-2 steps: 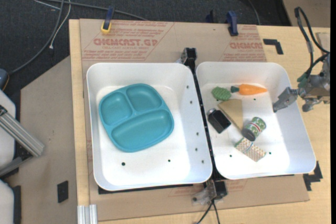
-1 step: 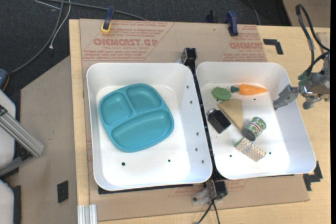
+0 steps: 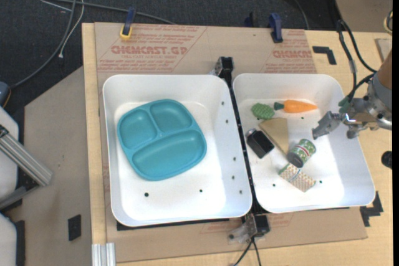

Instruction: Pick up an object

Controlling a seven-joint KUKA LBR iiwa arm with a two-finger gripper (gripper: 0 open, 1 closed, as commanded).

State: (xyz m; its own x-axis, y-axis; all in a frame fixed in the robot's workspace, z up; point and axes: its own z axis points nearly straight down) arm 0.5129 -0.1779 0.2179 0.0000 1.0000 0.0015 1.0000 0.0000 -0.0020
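The right bin [image 3: 349, 187] holds several small objects. An orange toy carrot [image 3: 298, 106] with a green leafy top [image 3: 264, 111] lies near the back. A black block [image 3: 260, 142] sits beside a tan wedge [image 3: 278, 132]. A green can [image 3: 303, 152] lies on its side, and a small patterned piece [image 3: 298, 179] is in front of it. My gripper [image 3: 340, 127] hangs over the right side of this bin, to the right of the can. Its fingers are open with nothing between them.
In the left bin [image 3: 215, 190] lies a blue divided plate [image 3: 163, 138]. Both bins sit on a cardboard sheet [image 3: 187, 40] held by clamps [image 3: 128, 22] at the back. Cables [image 3: 355, 47] run down to the arm at the right.
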